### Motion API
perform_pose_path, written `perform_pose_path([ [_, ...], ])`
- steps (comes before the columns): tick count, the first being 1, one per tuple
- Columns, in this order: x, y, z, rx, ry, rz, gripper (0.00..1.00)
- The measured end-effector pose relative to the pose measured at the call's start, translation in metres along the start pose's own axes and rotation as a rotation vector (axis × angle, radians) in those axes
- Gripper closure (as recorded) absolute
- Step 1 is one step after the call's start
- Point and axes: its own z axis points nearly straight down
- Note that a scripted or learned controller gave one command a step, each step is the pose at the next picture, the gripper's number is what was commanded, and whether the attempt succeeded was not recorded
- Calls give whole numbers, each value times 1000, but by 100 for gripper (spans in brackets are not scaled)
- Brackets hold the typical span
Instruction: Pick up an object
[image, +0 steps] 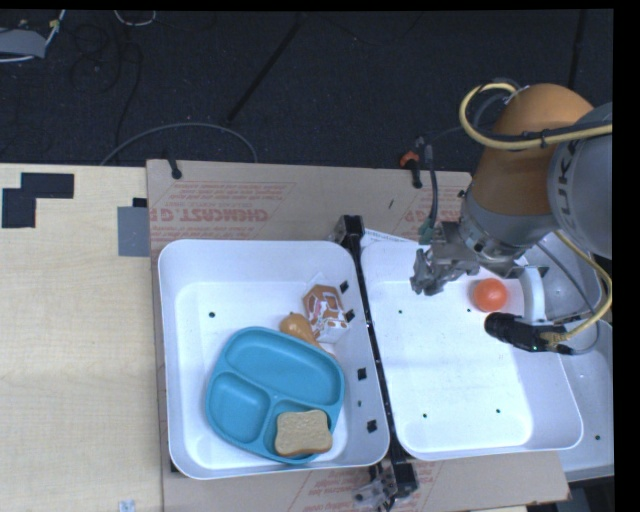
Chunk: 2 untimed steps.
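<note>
Nearby, orange ball (490, 294) beside gripper (428, 281).

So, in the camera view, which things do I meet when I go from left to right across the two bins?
Blue tray → bread slice → patterned wrapped item → gripper → orange ball.

A pale wood-grain worktop (70, 340) fills the left side, marked with black shapes (35, 195) and a grey rectangle (131, 230). A brown cardboard sheet (260, 205) with mirrored red lettering lies on it. Behind, the dark carpeted floor (300, 80) carries loose black cables (180, 130). The light is even and dim.
</note>
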Motion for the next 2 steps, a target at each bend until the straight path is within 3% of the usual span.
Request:
perform_pose_path([
  [2, 109, -2, 22, 1, -2, 1, 100],
])
